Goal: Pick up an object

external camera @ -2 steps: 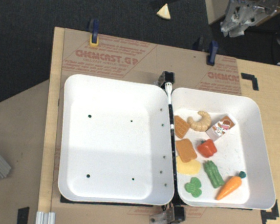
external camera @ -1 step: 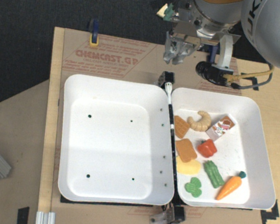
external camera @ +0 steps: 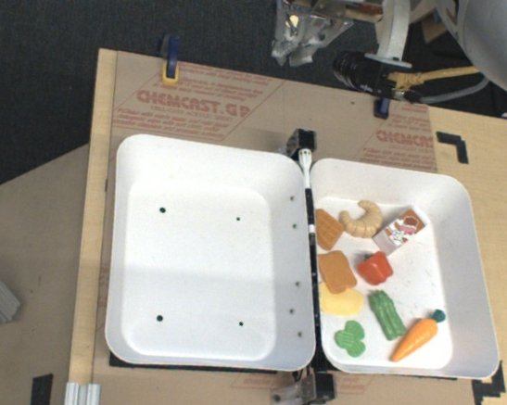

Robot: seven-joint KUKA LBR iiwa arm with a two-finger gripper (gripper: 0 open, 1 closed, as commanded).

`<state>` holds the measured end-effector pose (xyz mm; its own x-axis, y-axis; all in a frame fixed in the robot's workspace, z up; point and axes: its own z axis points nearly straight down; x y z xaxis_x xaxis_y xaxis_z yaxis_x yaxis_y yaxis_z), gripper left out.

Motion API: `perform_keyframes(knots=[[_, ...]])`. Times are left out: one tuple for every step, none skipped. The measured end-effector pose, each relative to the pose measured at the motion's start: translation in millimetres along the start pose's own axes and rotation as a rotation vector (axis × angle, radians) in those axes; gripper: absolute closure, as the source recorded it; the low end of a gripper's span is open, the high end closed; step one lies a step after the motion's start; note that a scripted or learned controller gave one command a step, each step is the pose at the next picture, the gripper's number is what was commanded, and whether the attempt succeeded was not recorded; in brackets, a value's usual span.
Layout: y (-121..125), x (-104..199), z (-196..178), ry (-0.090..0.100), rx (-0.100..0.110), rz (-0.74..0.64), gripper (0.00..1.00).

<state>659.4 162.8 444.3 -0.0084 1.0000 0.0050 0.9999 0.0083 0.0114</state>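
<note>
Croissant (external camera: 363,218) and the other toys lie untouched in your right bin (external camera: 468,274), so descent toward 5 o'clock comes next; whether the pincer (external camera: 297,39) is open you cannot tell.

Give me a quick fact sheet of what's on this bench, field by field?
Bins: two white bins side by side, left bin and right bin
Right bin contents: croissant, small carton, two brown bread pieces, red piece, yellow piece, two green vegetables, carrot
Hand: hand above the bench's far edge, away from the bins
Bench cover: brown board
</note>
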Motion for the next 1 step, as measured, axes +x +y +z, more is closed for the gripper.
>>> perform_keyframes(knots=[[-16.5, 67.2, -98.3, 0.001, -0.002, -0.001, 1.00]])
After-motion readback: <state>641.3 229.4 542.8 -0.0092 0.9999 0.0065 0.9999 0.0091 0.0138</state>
